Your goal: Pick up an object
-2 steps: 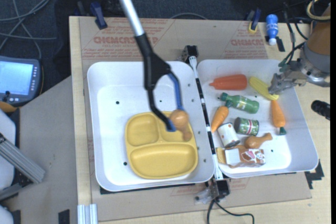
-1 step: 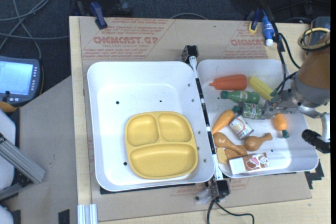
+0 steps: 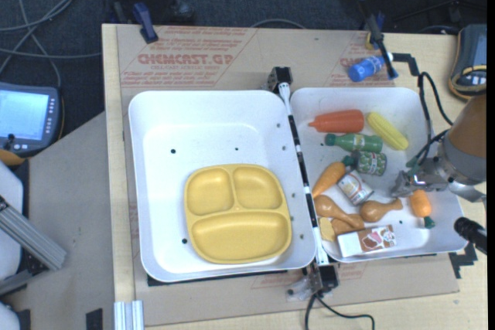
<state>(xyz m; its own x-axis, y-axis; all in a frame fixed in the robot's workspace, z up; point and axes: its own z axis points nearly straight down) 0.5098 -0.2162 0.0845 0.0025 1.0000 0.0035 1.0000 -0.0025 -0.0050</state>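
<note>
The right bin [image 3: 402, 100] holds a pile of toy food. At the back lie a red-orange sausage [image 3: 337, 121], a yellow corn cob [image 3: 387, 130] and a green bottle [image 3: 354, 141]. Lower down are a green can [image 3: 372, 162], a carrot [image 3: 329, 176], a silver can [image 3: 354, 188], two drumsticks [image 3: 379, 208] and a white box [image 3: 367, 239]. My gripper [image 3: 407, 183] hangs low at the bin's right side. It sits just above a small orange fruit [image 3: 420, 203] and right of the drumstick's tip. Nothing visibly sits in its grasp.
The left bin [image 3: 155, 127] carries a yellow divided plate [image 3: 236, 212]. A blue bottle [image 3: 363, 69] and a blue clamp [image 3: 145, 22] lie on the bench beyond the bins. A black cable [image 3: 428, 96] runs along the right bin's far corner. My arm [image 3: 468, 143] overhangs the bin's right rim.
</note>
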